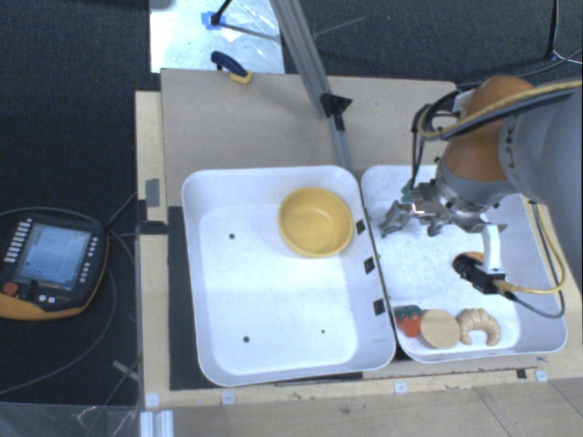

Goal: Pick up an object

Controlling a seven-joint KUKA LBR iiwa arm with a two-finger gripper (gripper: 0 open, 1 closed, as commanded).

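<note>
My gripper [414, 223] hangs over the upper left part of the right bin [537, 244]. Its two grey fingers are spread apart with nothing between them, so it is open. Along that bin's near edge lie a small red and green item [407, 318], a round tan disc [439, 330] and a croissant-shaped piece [480, 325], all well below the gripper. In the left bin [228, 280] a yellow bowl [315, 221] sits upright near the far right corner.
The grey arm with its orange band [483, 126] covers the right bin's far right. A black and yellow cable plug [481, 276] hangs over that bin's middle. A metal pole [310, 62] slants across the bench behind the bins. A teach pendant [46, 262] lies on the floor at left.
</note>
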